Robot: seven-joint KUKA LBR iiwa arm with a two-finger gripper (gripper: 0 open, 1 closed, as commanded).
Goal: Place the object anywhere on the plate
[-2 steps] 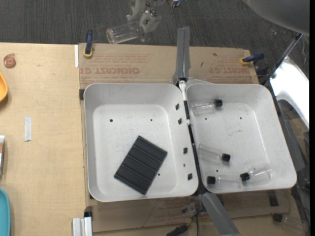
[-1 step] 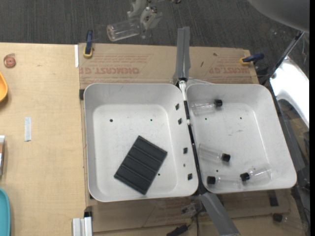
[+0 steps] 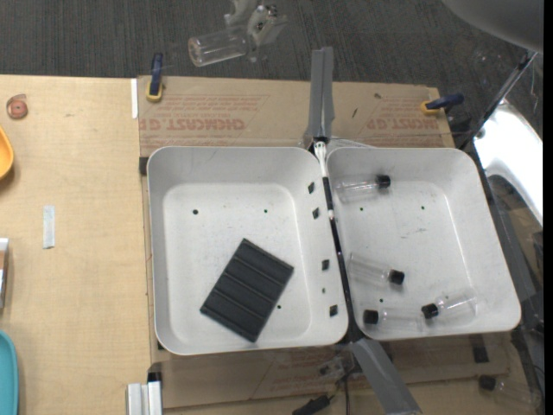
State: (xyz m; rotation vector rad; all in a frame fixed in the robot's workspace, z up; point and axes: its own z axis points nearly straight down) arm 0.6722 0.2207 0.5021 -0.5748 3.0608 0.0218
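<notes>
We see our arm [image 3: 508,5] as a grey bulk in the top right corner. Our gripper [image 3: 253,26] hangs at the top edge, left of centre, beyond the bench's far side, tilted down and left.

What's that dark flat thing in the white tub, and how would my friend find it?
Look at the left white bin of the two on the bench. Near its front lies a dark ribbed plate, flat and turned at an angle. The right bin holds small clear tubes with black caps; the plate is the one big, dark, rectangular thing.
</notes>
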